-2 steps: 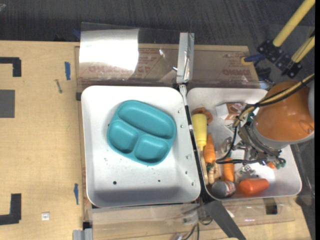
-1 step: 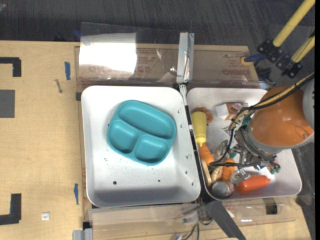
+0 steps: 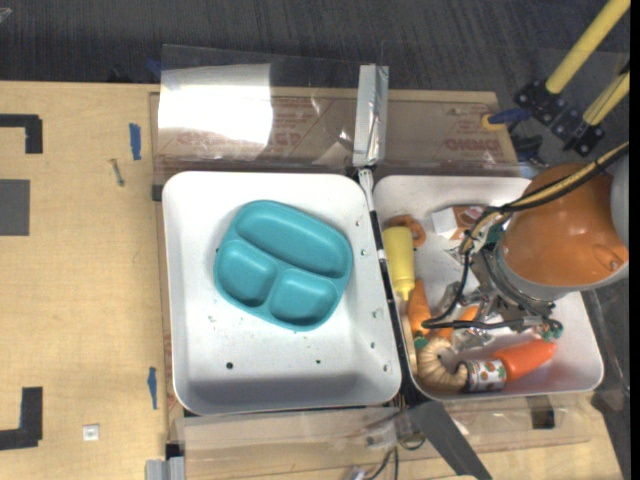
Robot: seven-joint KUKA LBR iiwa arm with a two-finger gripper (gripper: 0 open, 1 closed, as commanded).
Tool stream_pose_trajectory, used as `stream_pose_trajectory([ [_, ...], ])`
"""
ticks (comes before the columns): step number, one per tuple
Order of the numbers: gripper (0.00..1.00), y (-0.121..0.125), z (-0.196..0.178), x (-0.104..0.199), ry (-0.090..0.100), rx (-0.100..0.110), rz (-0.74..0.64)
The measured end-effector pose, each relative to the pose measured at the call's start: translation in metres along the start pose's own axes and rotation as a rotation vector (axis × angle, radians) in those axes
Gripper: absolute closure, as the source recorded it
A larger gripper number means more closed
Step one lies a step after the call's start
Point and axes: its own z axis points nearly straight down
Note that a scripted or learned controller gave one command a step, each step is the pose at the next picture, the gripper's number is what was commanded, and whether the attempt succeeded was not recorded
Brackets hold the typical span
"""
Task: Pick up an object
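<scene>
Arm down in the right bin, claw buried among the clutter.

From my seat I see the claw (image 3: 490,313) low in the right bin (image 3: 590,368), under the orange wrist band (image 3: 560,233), wrapped in cables; I cannot tell how it stands or whether it grips anything. Just near of it lies an orange carrot (image 3: 525,358), with a small can-like piece (image 3: 487,372) and a tan coiled thing (image 3: 432,360) to the carrot's left. A yellow bottle (image 3: 400,258) lies along the bin's left wall, something orange (image 3: 417,308) just near of it. The left bin (image 3: 200,368) carries a teal divided tray (image 3: 283,264). Both bins sit on the worktop (image 3: 70,298).
</scene>
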Motion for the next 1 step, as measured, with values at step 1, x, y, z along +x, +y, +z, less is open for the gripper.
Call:
stream_pose_trajectory([
  [1,1.0,0.0038,-0.1189,-0.0698,0.014,-0.011,-0.022],
])
